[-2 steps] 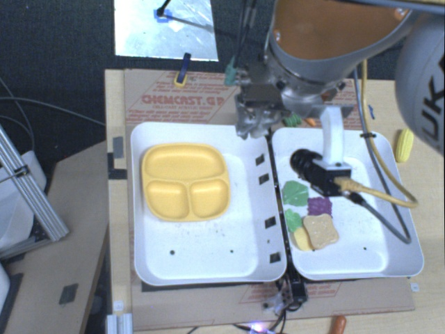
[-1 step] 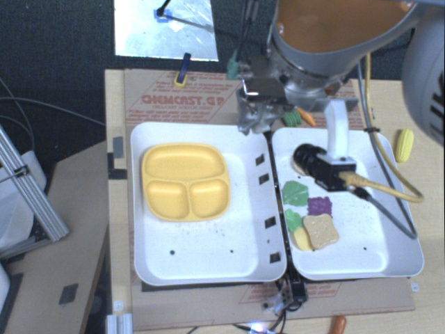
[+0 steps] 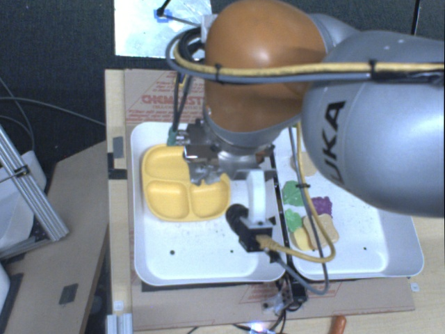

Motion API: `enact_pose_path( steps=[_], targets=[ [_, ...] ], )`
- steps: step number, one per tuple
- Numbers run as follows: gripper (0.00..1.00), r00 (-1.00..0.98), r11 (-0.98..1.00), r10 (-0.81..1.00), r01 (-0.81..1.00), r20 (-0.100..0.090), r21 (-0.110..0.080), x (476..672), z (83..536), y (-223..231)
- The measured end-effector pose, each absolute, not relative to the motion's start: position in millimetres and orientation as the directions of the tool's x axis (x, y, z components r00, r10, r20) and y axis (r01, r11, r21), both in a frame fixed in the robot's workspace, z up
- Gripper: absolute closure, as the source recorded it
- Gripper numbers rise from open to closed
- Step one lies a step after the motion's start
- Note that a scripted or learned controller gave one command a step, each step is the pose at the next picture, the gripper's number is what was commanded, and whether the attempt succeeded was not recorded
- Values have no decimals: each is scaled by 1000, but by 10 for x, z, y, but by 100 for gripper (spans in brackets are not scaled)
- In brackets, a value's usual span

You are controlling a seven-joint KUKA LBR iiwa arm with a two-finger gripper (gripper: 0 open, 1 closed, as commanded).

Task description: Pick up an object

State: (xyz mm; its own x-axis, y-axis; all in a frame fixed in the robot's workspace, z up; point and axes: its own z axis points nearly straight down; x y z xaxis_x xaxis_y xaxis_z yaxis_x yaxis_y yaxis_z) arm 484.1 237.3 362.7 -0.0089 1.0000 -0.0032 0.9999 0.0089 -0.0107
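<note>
While the arm (image 3: 361,131) hangs low over the left bin (image 3: 208,259), its orange band (image 3: 261,61) and grey wrist cover the spot where the gripper (image 3: 201,167) meets the yellow divided tray (image 3: 182,185), so I cannot tell how the hand is set or whether it has anything. That gripper sits at the tray's upper right edge, over the wall between two of its compartments. No object is seen between its tips, so nothing counts as held.

To do this step well, my judgement is that the tray's rim or a dividing wall is the only part thin enough to pinch; the flat floors of the compartments give nothing to close on. Closing should straddle one wall squarely, then lift slowly and straight, since a broad light tray gripped at one edge is likely to tilt or slip free. The black cable (image 3: 245,232) and yellow cable (image 3: 306,255) trailing across the bin wall could snag on a lift.

As for the containers, the left bin bears the yellow tray, whose visible compartments look bare, plus dark specks on the white floor. The right bin (image 3: 396,259) holds a cluster near its left wall: green pieces (image 3: 293,195), a purple grape-like piece (image 3: 321,204) and yellow pieces (image 3: 323,229) just beside each other
</note>
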Motion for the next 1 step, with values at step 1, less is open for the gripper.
enact_pose_path(
  steps=[1],
  targets=[
    [100,-6,6,1000,1000,9,20,5062,5451,2339]
  ],
)
